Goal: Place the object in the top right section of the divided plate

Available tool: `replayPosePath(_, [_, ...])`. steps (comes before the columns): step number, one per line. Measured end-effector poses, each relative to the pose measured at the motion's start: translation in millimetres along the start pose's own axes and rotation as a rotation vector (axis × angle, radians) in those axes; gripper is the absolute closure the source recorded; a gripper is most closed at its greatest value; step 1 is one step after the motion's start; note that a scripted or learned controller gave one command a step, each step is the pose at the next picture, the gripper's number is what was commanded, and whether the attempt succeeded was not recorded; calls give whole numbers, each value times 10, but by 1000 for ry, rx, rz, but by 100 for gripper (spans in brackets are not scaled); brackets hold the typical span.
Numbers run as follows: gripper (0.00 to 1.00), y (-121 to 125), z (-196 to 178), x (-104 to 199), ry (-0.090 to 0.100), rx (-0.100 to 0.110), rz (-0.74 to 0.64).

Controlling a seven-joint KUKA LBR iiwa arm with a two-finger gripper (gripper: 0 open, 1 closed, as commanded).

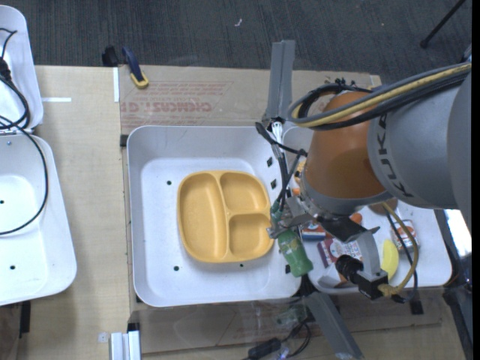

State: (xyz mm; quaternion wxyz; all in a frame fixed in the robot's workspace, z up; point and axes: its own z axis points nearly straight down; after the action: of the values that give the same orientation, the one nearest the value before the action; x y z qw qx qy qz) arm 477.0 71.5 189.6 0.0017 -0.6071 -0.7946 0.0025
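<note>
In the camera view, a yellow divided plate (201,216) is seen lying flat in the middle of a shallow white bin (150,223) on the tabletop (90,111). The plate is split into one long section on its left and two smaller sections on its right, and nothing is seen lying in any of them. The grey arm (420,148) with its orange band (337,156) is seen reaching in from the right and covering much of a second white bin (431,272). The claw (283,227) is placed just off the plate's right edge, beside the lower right section, over the border between the two bins. Whether the claw is open or closed cannot be told, since it is hidden among cables and brackets. A green object (298,259) is seen directly below the claw, tilted, just beside the plate's lower right corner and outside the plate; whether it is gripped or merely lying there cannot be told. In the second bin, a yellow item (390,257) and some red-and-white packets (319,235) are seen crowded under the arm. At the far left, another white tray (45,261) is crossed by a black cable (30,171), and a small blue-and-yellow clamp (135,70) is seen at the tabletop's far edge.
</note>
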Motion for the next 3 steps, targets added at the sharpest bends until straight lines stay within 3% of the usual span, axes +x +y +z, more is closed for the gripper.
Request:
replayPosePath(1, [0,0,-1,-4,0,-1,1])
replayPosePath(2, [100,4,-79,-17,-1,2,4])
replayPosePath(3, [100,311,-1,-63,-1,-1,31])
